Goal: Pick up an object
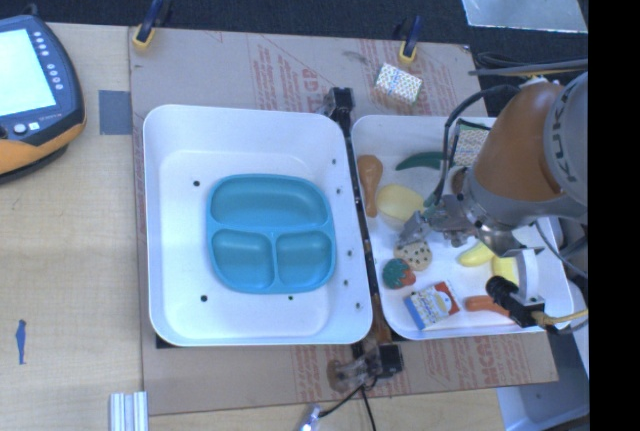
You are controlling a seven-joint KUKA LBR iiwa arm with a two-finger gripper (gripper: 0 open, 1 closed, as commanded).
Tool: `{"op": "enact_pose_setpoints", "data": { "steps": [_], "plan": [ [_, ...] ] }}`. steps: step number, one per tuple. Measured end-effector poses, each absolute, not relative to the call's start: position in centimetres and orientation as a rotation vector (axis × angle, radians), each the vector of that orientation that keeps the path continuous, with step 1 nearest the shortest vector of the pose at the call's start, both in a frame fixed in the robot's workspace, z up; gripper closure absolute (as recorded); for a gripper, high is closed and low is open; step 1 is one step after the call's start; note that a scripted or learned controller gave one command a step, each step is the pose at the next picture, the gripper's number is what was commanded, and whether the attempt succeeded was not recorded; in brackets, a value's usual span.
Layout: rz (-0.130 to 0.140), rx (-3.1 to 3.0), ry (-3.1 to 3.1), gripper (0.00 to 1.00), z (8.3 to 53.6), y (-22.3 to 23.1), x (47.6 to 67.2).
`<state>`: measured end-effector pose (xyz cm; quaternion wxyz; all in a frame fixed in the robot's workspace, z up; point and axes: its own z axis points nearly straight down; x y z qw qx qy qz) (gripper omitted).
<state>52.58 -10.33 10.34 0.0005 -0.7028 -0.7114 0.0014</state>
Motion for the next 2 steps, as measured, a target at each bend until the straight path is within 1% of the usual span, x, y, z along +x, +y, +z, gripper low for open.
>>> {"op": "enact_pose_setpoints", "data": {
  "steps": [1, 2],
  "plan": [
    [0.006, -2.213, -2.225, 0.0, 9.1, -9.5, 50.3],
    [0.003, -2.216, -2.224, 0.0, 9.2, -11.7, 54.9]
  ]
}}
